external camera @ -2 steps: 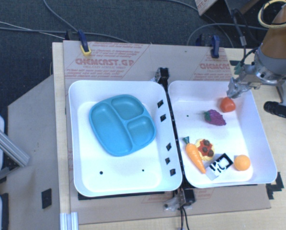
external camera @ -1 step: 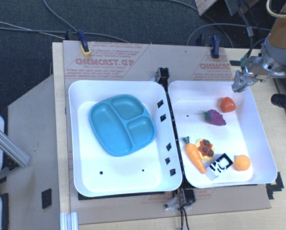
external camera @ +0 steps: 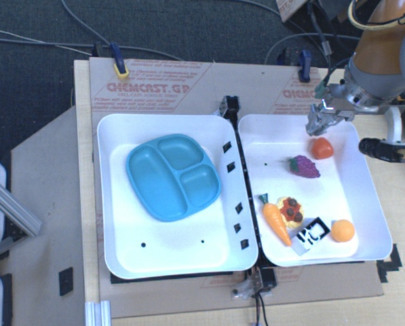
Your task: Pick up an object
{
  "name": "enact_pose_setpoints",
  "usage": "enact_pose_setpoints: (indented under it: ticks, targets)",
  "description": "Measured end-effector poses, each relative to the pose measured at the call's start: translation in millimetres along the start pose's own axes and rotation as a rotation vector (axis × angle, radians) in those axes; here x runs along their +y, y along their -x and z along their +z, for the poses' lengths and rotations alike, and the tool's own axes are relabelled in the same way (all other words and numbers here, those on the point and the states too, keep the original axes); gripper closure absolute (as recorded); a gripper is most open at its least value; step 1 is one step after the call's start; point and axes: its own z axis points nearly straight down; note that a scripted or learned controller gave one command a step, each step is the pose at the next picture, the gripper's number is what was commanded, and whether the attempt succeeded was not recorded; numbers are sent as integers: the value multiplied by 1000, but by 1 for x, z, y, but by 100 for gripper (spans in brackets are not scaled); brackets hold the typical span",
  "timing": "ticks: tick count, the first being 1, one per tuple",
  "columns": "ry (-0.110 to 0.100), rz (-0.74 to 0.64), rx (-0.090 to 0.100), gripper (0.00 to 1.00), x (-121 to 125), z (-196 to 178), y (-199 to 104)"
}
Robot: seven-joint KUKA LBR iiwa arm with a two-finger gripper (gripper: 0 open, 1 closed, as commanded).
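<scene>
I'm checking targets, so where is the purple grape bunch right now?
In the camera view the purple grape bunch lies in the right bin, toward its far side, just below and left of the red tomato and above the carrot.

Bright, even light — soft shadows, slight blur.

Robotics lab: clamped cardboard-topped bench (external camera: 188, 80), loose cables (external camera: 87, 12) on dark carpet, two white bins (external camera: 114, 202).
</scene>
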Motion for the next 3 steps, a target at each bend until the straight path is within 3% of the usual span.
enact_pose_setpoints:
  ticks: [3]
  targets:
    - [-1, 0, 0, 100, -53, -10, -134]
